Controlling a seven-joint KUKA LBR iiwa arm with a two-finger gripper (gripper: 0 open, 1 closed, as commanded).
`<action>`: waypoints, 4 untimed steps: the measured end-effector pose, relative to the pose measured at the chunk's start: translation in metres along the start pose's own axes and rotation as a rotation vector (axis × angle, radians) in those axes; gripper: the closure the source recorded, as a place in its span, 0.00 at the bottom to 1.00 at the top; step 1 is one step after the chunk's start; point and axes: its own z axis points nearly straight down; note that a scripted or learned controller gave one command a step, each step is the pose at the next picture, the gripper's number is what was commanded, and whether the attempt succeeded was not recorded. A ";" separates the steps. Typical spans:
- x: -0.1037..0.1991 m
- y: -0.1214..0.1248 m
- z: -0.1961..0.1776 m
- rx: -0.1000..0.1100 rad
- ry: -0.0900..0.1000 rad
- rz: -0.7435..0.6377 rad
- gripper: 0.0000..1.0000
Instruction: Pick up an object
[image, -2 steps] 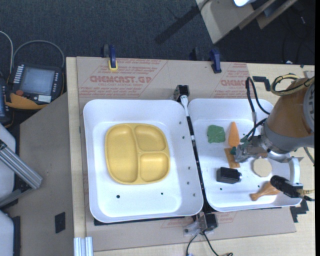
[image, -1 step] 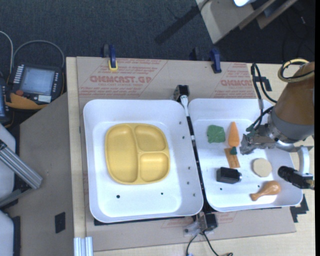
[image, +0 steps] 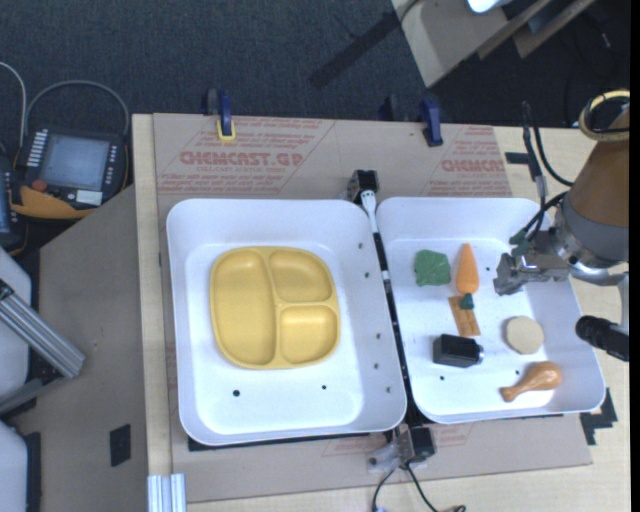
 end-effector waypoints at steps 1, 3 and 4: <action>0.003 -0.005 -0.047 -0.001 0.000 0.000 1.00; 0.112 0.010 -0.043 0.004 0.004 -0.005 1.00; 0.167 0.016 -0.029 0.010 0.005 -0.004 1.00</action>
